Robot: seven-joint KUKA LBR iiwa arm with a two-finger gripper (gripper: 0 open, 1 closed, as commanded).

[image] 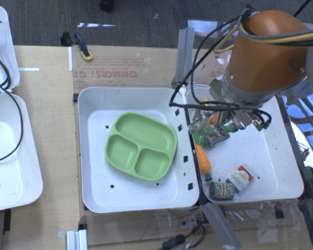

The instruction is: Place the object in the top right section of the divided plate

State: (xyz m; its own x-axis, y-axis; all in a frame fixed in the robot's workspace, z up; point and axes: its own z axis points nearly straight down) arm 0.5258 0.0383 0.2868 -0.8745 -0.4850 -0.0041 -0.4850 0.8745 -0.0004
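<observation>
The light green divided plate (141,146) lies in the left bin (91,155), tilted, with one large section and two smaller ones. My gripper (213,133) hangs low over the left part of the right bin (281,160), below the big orange wrist band. Directly under it and to its left lies a toy carrot (202,159) with a green top, along the bin's left wall. Bits of orange and green show close around the gripper, and much of that spot is hidden by the wrist and cables.
A small dark green can (221,190) and a little white and red carton (240,178) lie at the front of the right bin. A raised rim separates the two bins. Black cables loop around the wrist. A white appliance stands at the far left.
</observation>
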